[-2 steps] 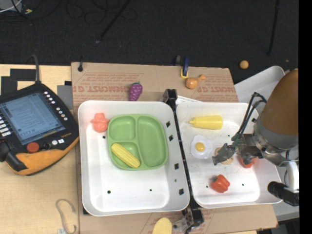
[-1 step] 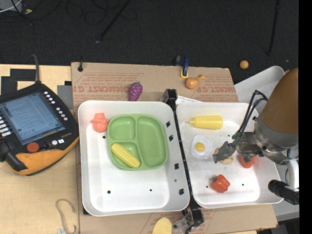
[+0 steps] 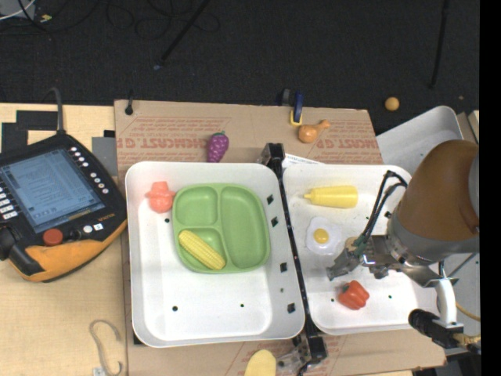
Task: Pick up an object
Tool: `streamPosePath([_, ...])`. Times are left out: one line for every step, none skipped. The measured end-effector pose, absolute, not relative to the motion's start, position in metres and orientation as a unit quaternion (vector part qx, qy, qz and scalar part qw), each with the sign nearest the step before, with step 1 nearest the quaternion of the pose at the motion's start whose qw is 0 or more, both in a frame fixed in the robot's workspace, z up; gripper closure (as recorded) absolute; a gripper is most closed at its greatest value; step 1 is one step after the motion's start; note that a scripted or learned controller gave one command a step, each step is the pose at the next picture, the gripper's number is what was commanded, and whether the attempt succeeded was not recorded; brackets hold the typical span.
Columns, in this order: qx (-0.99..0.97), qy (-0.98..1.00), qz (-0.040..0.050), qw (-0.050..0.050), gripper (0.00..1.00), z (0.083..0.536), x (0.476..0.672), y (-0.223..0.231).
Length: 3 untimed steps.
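Illumination is even and moderately bright, apparently from overhead. The white bins reflect strongly and appear close to overexposed, with little surface detail. Shadows are soft and short, lying close under the green tray. The dark floor beyond the worktop is underexposed. Overall sharpness is low; fine detail appears slightly blurred.

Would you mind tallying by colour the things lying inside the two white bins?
Yellow: 2, corn and yellow bottle
Green: 1, divided plate
Pink: 1, pink toy
Red: 1, red pepper
White and yellow: 1, fried egg
Total: 6
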<state>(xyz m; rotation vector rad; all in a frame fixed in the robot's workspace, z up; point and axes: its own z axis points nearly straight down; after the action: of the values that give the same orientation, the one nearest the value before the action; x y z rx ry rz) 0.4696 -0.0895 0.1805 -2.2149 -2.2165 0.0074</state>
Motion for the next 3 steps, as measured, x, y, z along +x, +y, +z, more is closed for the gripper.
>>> streamPosePath([-0.707, -0.707, 0.0019, 0.003, 0.00, 0.135, 0.465, -0.094])
streamPosePath([-0.707, -0.707, 0.0004, -0.002, 0.00, 0.086, 0.466, -0.094])
streamPosePath([-0.710, -0.704, 0.0002, 0.000, 1.00, 0.098, 0.466, -0.095])
